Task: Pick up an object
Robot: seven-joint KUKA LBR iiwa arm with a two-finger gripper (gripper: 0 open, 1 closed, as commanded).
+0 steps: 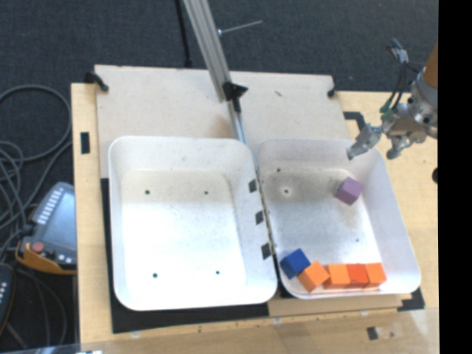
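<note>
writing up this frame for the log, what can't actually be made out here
- Grey arm, camera view: cut off by the right edge, so just the wrist and two-finger gripper appear.
- Row of orange foam blocks by the right white bin's front wall: they touch, so their count is unclear.
- Small purple cube: too small to judge material.
- Handheld pendant, left edge: partly cropped.

A robotics lab: plywood bench (184,102), aluminium strut (209,39), loose cables (22,150), teach pendant (51,227) on dark carpet
</note>
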